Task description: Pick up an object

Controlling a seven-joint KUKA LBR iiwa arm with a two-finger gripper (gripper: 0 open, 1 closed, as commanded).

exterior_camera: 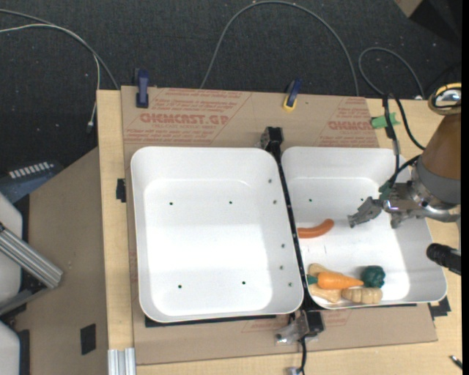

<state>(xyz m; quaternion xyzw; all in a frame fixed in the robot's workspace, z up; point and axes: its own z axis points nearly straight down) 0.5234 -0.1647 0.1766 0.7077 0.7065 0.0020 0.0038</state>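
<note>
My gripper [364, 214] hangs over the right bin [344, 165], and I cannot tell how it is set, but nothing is in it. The orange sausage [315, 229] lies just to the left of it and a little lower. Further down sit a carrot [338, 280], a green toy [374, 275] and a tan piece [365, 295].

Dark speckled carpet [58, 88] with looping cables [293, 15] around a cardboard-topped bench [220, 117].

Bright, even overhead light; white bins [212, 168] near blown out, pic slightly soft.
</note>
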